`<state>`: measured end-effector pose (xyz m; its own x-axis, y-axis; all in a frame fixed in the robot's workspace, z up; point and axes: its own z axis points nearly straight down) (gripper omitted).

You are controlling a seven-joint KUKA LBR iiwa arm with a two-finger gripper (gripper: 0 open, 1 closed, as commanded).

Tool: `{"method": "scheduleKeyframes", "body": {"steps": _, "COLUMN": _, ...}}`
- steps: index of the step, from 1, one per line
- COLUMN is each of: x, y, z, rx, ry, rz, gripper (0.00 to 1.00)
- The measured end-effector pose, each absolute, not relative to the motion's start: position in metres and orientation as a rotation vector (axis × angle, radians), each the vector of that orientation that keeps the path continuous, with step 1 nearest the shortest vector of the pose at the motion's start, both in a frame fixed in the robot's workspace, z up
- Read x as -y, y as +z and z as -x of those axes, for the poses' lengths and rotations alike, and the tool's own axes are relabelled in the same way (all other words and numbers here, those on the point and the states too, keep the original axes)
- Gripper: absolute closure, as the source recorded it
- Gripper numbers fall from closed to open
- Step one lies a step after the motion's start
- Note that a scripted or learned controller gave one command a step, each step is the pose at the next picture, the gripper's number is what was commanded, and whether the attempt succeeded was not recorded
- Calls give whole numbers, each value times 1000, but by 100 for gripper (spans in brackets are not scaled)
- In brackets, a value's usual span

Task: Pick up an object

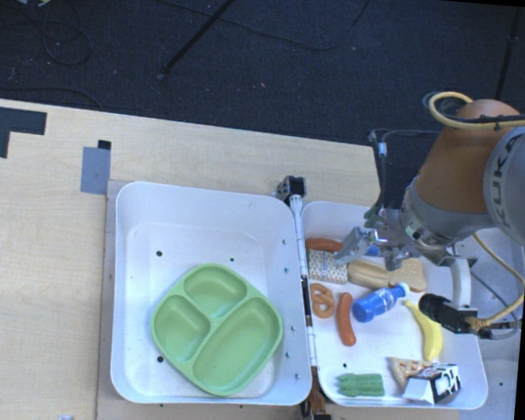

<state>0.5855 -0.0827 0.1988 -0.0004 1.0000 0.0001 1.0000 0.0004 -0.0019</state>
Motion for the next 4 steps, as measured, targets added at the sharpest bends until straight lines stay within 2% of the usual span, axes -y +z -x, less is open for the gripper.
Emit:
{"method": "scheduleKeyframes", "body": {"steps": 1, "x": 108, "y": 111, "z": -555, "rx": 2233, "ry": -10, "rz": 2233, "gripper": 0}}
{"method": "scheduleKeyframes", "body": {"steps": 2, "x": 109, "y": 120, "z": -555, "rx": 2223, "ry": -9, "rz": 2236, "gripper": 100}}
{"method": "scheduleKeyframes", "body": {"steps": 3, "x": 109, "y": 119, "z": -554, "rx": 2222, "ry": -7, "rz": 2235, "gripper": 0}}
{"method": "scheduleKeyframes", "body": {"steps": 4, "x": 140, "y": 89, "z": -481, "rx": 2218, "ry": 0, "rz": 2221, "gripper": 0}}
